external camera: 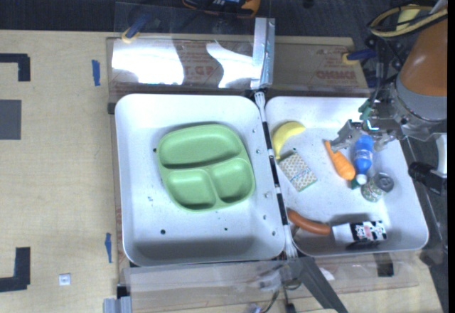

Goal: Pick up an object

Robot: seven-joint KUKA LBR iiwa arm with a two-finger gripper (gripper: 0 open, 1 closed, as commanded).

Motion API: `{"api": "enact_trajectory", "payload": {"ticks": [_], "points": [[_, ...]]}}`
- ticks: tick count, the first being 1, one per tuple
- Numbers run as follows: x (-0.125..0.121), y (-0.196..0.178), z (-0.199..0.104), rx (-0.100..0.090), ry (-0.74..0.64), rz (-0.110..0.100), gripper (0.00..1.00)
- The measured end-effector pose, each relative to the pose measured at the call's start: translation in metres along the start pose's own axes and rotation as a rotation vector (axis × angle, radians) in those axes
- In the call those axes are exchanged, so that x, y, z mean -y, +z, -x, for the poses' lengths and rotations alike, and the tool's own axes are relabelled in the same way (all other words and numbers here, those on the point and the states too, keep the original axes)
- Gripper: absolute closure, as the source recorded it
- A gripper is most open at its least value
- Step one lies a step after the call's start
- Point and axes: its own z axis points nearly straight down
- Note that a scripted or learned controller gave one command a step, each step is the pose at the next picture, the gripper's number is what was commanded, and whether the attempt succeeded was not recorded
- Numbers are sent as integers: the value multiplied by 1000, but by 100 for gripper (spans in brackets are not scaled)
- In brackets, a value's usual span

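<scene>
Two white bins, side by side.
The left bin [135, 183] holds a green divided tray [206, 166]. The right bin [412, 223] holds a yellow fruit [286, 135], patterned packet [298, 171], carrot [340, 161], blue bottle [362, 155], sausage [311, 223] and dark bottle [364, 231]. The gripper [370, 126] hovers over the blue bottle, finger state unclear.

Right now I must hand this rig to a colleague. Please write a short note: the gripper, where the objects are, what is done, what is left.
Gripper: low over the right white bin, above the blue plastic bottle; nothing seen between its fingers.
Right bin: small orange carrot beside the bottle, yellow banana-like fruit, patterned flat packet, orange sausage-shaped toy, black-and-white bottle lying on its side, small grey metal piece.
Left white bin: green three-compartment plastic tray.
Done: nothing lifted yet.
Left: grasp one object, probably the blue bottle, and raise it.
</scene>
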Motion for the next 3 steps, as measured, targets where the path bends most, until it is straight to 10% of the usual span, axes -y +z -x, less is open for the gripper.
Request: {"api": "enact_trajectory", "payload": {"ticks": [1, 2, 3], "points": [[-10, 110, 9, 1, -64, 2, 0], [-1, 132, -4, 7, -146, 25, 0], [-1, 122, -4, 6, -145, 27, 100]]}}
